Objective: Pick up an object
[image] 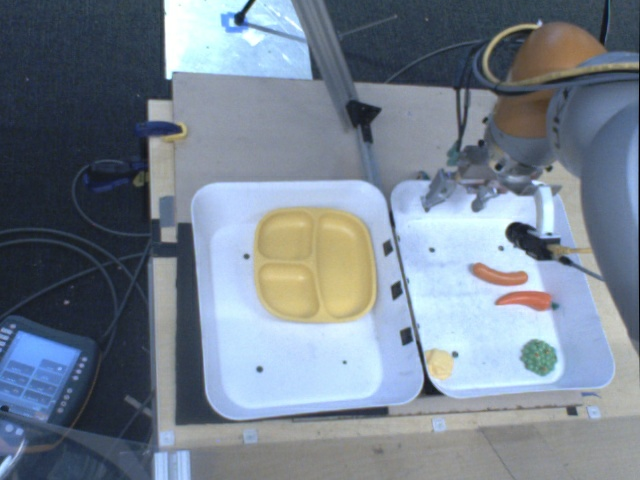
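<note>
Dark carpet is surrounding a wooden bench (260,128) where a grey arm is hovering its gripper (455,190) over the far rim of the right bin (590,368); whether that claw is spread or pressed together cannot be told. Judging by this, the approach step is under way, nothing being held. Nearest pickings, an orange sausage (499,274) and red pepper (523,300), are lying apart, nearer the camera, calling for a reach and descent. A yellow tray (315,264) is sitting in the left bin (230,368).
</note>
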`<state>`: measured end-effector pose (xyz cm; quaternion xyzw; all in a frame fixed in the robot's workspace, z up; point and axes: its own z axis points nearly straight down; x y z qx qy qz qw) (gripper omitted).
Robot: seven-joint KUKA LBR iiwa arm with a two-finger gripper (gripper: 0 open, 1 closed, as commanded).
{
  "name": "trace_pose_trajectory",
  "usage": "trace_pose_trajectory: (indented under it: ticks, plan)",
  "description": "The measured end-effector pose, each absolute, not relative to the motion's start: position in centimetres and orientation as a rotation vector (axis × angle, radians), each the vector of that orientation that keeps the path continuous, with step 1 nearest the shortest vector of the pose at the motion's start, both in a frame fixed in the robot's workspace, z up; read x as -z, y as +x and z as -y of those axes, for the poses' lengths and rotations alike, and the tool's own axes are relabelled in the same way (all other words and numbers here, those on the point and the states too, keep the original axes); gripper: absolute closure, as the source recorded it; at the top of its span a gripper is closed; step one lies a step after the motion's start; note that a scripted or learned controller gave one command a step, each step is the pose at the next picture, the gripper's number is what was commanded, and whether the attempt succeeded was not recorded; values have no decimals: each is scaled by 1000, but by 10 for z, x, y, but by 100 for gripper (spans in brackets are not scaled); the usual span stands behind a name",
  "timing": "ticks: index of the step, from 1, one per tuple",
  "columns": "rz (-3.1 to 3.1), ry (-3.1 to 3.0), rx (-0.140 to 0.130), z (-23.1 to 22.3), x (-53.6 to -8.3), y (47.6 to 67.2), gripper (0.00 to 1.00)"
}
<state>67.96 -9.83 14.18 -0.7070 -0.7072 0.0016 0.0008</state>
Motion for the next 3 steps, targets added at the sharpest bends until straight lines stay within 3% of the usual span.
trace_pose_trajectory:
  ticks: [1,2,3]
  plan:
    - [2221,-2219,-4,98,-90,679,0]
    - [2227,-2223,5,98,-105,682,100]
    - [2228,-2221,7,98,-149,684,100]
